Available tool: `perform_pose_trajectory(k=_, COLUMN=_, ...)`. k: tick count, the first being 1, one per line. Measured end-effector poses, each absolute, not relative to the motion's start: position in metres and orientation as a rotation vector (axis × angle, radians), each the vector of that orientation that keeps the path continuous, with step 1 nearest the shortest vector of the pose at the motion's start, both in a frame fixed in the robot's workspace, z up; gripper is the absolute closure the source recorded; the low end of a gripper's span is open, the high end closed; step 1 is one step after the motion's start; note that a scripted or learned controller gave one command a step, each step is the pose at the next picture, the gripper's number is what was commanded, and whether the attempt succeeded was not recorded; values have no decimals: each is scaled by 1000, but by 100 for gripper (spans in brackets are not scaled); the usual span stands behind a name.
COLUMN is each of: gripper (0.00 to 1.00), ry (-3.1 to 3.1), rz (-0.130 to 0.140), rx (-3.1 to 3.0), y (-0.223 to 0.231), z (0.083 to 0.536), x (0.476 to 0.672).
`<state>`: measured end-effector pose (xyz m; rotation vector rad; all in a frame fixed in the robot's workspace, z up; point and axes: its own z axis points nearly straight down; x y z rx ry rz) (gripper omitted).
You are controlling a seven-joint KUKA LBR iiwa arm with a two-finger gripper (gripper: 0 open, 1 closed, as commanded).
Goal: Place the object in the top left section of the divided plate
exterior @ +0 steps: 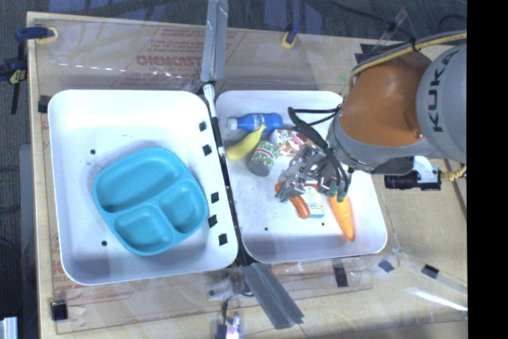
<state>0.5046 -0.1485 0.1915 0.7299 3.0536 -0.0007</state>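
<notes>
In the left bin (71,194) the blue divided plate (151,201) lies bare in all three sections, so nothing is placed yet. The gripper (305,177) hangs low over the right bin (365,238); whether its jaws grip anything I cannot tell. There: one bottle (255,122), one banana (246,144), one can (262,159), two carrots (343,217)

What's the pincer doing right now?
Pincer: low in the right bin, among the toys beside the carrot; grip state cannot be told.

The divided plate (151,201) looks smooth matt blue plastic, the bins (71,171) glossy white plastic.
</notes>
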Motion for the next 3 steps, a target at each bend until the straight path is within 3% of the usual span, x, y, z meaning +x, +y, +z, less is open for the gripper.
perform_pose_trajectory(k=1, gripper=100, ry=3105, rz=0, rx=489, y=-94, z=193, x=502)
perform_pose_trajectory(k=2, gripper=100, ry=3111, rz=0, rx=414, y=-13, z=255, x=516)
perform_pose_trajectory(k=3, gripper=100, ry=3122, rz=0, rx=348, y=32, z=262, x=483)
